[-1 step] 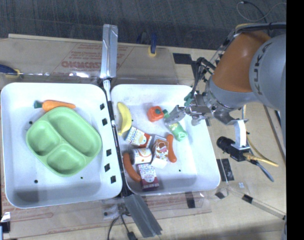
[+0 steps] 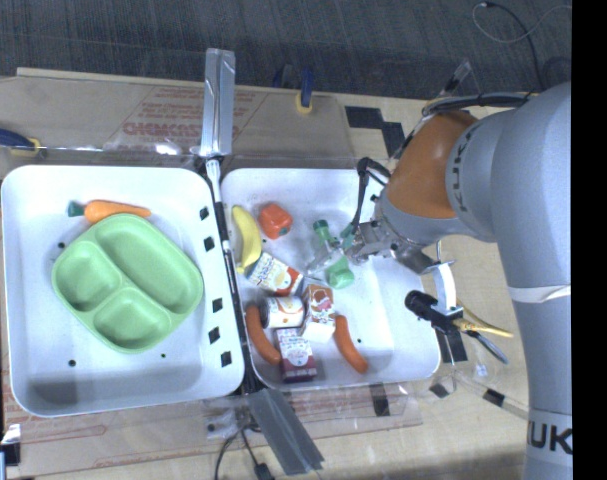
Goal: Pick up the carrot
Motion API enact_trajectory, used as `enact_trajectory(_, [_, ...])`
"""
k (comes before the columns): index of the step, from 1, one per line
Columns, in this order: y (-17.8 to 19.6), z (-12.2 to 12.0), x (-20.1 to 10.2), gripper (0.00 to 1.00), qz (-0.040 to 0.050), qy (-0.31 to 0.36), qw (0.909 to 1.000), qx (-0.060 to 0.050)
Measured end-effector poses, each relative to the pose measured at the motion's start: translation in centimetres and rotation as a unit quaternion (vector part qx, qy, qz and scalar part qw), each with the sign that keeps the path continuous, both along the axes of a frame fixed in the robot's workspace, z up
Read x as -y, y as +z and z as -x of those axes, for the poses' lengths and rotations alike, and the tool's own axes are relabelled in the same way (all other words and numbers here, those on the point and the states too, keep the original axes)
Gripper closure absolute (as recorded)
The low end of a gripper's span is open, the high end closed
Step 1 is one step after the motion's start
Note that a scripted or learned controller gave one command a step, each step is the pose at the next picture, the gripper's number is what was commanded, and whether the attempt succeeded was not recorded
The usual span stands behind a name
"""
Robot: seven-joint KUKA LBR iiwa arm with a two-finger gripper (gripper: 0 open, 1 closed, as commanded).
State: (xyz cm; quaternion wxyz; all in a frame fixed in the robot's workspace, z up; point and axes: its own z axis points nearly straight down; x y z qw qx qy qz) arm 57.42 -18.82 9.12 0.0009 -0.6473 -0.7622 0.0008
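One gripper (image 2: 348,248) hangs low over the right bin (image 2: 378,183), near the middle of its right half, and from where I stand I cannot tell how its jaws are set; green items (image 2: 335,268) crowd right under it and blur the tips. Nothing orange sits there, so I judge the pick has not begun in any useful sense.

Just beside it toward the bin's centre lies a heap of small goods: a yellow banana (image 2: 245,236), curved and smooth, against the left wall; a squat red-orange piece (image 2: 274,220) next to it; little printed cartons (image 2: 295,313) and two glossy sausage-like pieces (image 2: 348,343) toward the near edge.

Farther out, in the left bin (image 2: 33,188), the carrot (image 2: 115,209) lies near the far-left corner, a slim tapered orange shape with a green stub, touching the far rim of a pale green divided plate (image 2: 128,280), matte plastic with three rounded wells. It is well apart from the arm (image 2: 503,178). What is left, I would say, is everything: crossing over the divider, descending, closing, lifting.
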Motion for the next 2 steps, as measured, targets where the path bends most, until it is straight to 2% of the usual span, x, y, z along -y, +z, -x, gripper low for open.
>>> enact_trajectory(1, [0.93,0.01,-0.05,1.00,0.0002,0.003,1.0000,-0.001])
enact_trajectory(2, [0.94,0.00,-0.05,0.00,0.0004,0.003,1.0000,-0.001])
